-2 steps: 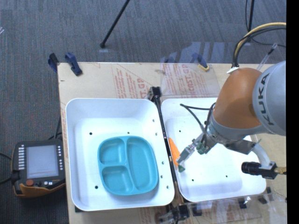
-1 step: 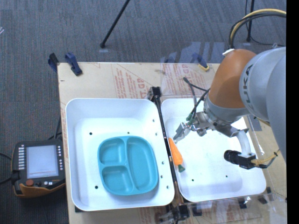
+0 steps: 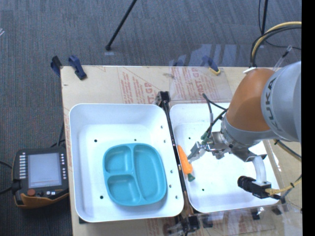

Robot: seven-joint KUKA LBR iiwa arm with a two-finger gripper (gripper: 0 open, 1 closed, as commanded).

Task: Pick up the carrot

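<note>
The carrot (image 3: 184, 162), orange with a small green end, lies in the right bin (image 3: 221, 200) against its left wall, pointing from upper left to lower right. My gripper (image 3: 196, 150) hangs low just to the right of the carrot's upper half, close to it. The view does not show whether it touches the carrot. The arm's grey and orange wrist (image 3: 253, 109) covers the right bin's far right part.
A blue divided plate (image 3: 134, 173) lies in the left bin (image 3: 83, 127). The ridge where the two bins meet (image 3: 170, 127) runs just left of the carrot. A teach pendant (image 3: 42, 173) sits off the bench to the left. Cables (image 3: 256, 183) trail over the right bin's near corner.
</note>
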